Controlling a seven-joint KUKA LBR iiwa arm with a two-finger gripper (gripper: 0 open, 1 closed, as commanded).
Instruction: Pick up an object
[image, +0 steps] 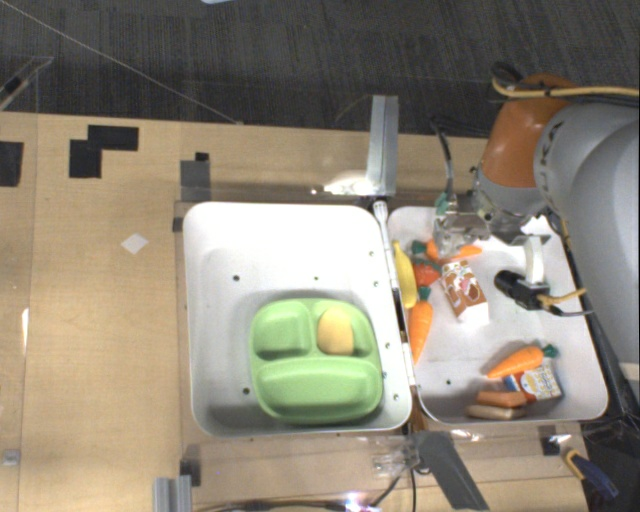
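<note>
Two white bins sit side by side on the bench, divided by a shared rim. Most of the left bin is bare floor around a green divided tray, which lies toward the near edge and carries a yellow lemon-like fruit in its upper right compartment.

The right bin is more crowded. A banana and a carrot lie along its left wall, a small brown-and-white carton lies just beside them, and a second carrot, a small box and a tan stick-shaped piece cluster near the front rim. Bare floor remains in the middle of this bin.

The arm reaches in from the right, its orange band above the far right corner. The gripper points down at the bin's far left corner, over an orange and red piece next to the banana's top. How far its claw is open, and whether it grips anything, cannot be told from this angle.
</note>
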